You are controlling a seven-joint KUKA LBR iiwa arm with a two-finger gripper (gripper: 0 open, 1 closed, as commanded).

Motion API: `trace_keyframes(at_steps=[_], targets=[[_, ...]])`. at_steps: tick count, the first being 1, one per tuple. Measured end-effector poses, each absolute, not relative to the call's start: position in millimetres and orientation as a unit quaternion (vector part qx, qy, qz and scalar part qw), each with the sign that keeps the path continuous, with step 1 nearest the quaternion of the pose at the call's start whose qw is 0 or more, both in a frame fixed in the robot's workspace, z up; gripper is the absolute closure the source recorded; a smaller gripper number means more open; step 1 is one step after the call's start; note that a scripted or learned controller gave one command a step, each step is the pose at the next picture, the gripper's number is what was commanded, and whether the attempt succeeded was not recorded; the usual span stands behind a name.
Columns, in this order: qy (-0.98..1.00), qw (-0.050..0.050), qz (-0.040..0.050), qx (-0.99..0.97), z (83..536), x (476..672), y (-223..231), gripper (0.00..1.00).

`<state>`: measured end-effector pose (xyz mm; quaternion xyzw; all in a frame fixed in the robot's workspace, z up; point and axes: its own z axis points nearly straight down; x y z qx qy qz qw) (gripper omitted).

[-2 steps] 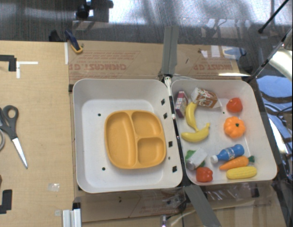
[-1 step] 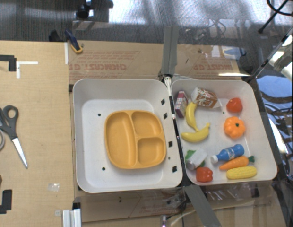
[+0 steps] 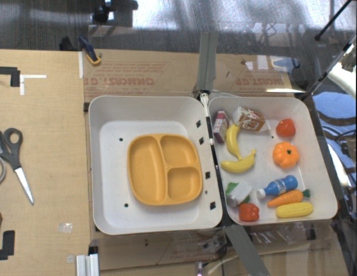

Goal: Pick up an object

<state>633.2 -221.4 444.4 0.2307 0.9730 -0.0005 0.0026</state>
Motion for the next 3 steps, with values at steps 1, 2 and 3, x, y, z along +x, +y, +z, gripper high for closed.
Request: trace_keyframes(at_steps=[1, 2, 3], targets=[[0.956, 0.001, 0.0001, 0.295, 372, 645.8, -192, 1.0], [0.962, 0.002, -0.0005, 0.274, 431, 646.6, -222, 1.0], [0.94, 0.001, 0.0, 0.34, 366, 648.3, -206, 1.0]])
